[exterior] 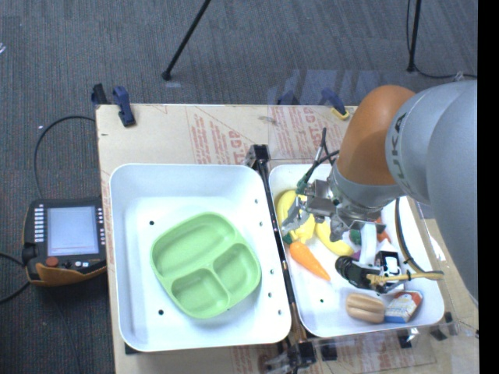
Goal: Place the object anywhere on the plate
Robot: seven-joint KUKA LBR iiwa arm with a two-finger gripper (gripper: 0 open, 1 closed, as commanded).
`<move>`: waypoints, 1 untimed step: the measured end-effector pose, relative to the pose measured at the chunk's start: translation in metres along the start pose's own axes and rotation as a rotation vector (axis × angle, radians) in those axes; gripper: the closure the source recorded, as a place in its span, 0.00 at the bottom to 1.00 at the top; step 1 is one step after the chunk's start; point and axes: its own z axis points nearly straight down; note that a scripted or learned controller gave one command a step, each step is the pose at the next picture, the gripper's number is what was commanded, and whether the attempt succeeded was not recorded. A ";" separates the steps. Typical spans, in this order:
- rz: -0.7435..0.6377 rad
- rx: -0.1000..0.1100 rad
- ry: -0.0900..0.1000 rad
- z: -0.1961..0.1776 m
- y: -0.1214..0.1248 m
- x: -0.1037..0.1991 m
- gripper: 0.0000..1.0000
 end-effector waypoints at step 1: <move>0.000 0.000 0.000 0.000 0.000 0.000 0.00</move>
